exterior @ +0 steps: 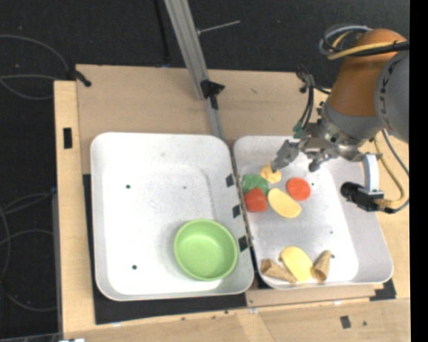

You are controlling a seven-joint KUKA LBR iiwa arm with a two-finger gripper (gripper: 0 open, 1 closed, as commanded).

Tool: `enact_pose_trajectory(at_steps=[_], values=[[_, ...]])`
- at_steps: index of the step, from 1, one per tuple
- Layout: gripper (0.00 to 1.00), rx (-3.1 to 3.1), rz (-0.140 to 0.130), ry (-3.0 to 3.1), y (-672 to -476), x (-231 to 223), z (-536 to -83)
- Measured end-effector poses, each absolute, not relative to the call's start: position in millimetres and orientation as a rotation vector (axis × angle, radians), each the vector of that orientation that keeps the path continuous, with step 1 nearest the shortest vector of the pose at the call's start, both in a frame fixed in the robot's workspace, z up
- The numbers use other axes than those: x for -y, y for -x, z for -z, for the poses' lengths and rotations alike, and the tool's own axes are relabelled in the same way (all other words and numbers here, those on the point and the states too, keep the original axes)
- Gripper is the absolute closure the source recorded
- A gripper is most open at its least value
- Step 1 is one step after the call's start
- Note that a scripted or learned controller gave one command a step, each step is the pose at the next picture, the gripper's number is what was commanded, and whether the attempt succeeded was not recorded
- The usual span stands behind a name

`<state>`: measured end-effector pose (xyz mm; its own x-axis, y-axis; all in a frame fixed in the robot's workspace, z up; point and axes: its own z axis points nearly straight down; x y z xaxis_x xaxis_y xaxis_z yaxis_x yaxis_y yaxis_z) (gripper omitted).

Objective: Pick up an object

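A tan wooden bench on a dark floor carries two shallow white bins side by side.

Nearest the camera, in the left bin, a green bowl sits upright close to the front right corner. At the front edge of the right bin a pale yellow piece lies between two tan cone-shaped pieces, one on each side and touching or nearly touching it.

Further back in the right bin, a cluster lies against the dividing wall: a red piece with a green piece just behind it, a yellow oblong piece beside them, a round red piece close to its right, and a small yellow piece at the rear of the group.

The gripper hangs over the back of the right bin, just behind the cluster. Its two fingers stand spread apart, with nothing between them. One fingertip is near the small yellow piece; contact cannot be confirmed.

A metal pole rises from the bench rear.
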<state>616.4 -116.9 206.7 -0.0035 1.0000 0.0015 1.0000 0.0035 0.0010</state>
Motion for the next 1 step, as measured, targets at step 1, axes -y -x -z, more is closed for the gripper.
enact_pose_trajectory(at_steps=[1], values=[[0.0,2.225,0.004,2.217,-616.4,116.7,-206.7]])
